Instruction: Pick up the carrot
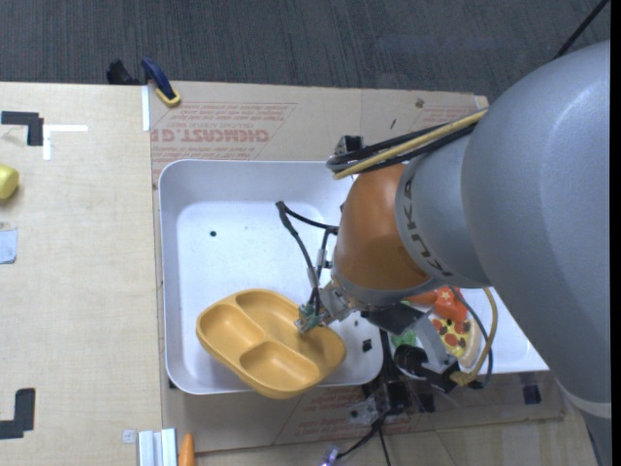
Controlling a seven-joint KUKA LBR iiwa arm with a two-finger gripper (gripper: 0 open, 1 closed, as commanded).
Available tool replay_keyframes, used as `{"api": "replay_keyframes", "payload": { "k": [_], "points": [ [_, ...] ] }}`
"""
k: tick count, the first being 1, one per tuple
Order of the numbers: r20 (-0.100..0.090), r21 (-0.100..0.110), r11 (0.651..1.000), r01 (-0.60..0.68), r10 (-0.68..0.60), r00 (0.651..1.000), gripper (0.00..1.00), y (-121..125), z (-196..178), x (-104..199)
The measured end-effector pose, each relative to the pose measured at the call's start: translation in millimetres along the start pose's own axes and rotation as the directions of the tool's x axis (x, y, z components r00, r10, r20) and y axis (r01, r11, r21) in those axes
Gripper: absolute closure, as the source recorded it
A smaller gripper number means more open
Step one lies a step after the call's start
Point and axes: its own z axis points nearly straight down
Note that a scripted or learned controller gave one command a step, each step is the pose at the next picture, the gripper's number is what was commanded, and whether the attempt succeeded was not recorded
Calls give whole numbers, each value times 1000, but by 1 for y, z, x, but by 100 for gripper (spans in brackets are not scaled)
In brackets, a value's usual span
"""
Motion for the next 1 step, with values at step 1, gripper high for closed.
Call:
{"api": "replay_keyframes", "payload": {
  "k": [1],
  "points": [
    [4, -8, 1000, -3, 3, 1000, 100, 3, -10, -3]
  ]
}}
